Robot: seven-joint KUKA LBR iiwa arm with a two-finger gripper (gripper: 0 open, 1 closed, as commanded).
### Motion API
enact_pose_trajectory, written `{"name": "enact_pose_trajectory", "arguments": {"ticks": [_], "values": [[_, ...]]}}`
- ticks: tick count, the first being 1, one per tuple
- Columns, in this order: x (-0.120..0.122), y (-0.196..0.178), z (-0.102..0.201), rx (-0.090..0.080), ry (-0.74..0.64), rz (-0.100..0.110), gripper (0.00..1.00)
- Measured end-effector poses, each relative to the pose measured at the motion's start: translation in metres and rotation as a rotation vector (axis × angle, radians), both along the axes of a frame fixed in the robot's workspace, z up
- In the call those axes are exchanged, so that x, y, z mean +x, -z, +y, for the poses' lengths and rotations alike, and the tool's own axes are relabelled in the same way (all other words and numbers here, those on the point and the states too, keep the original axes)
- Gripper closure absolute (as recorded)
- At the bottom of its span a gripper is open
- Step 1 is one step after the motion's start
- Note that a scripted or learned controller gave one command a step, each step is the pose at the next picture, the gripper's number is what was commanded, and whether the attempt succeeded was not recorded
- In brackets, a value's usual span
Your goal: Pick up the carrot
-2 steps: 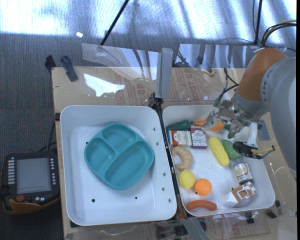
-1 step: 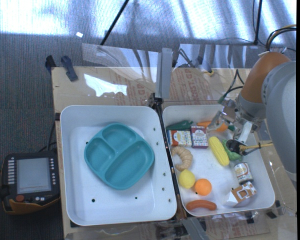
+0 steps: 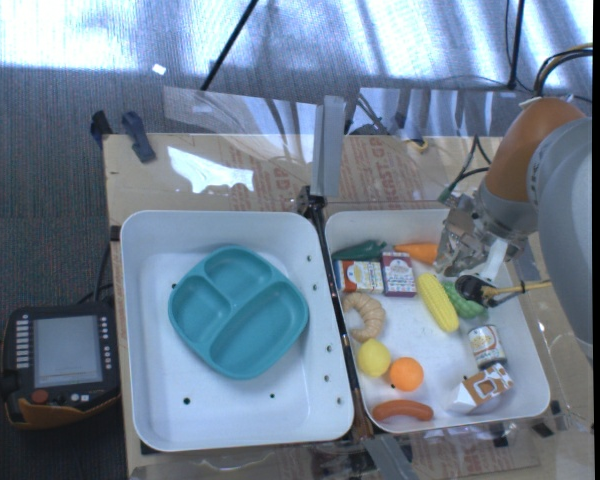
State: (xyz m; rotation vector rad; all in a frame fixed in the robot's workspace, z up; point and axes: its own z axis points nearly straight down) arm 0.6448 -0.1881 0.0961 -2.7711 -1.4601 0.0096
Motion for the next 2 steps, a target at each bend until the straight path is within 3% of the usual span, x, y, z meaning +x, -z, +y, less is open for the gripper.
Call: {"name": "enact_pose_trajectory", "arguments": {"ticks": [1, 2], "values": [[0.0, 0.0003, 0.0007, 0.0, -0.001, 0.001, 0.0], [0.0001, -0.0096, 0.001, 0.001, -0.006, 0.003, 1.0]]}}
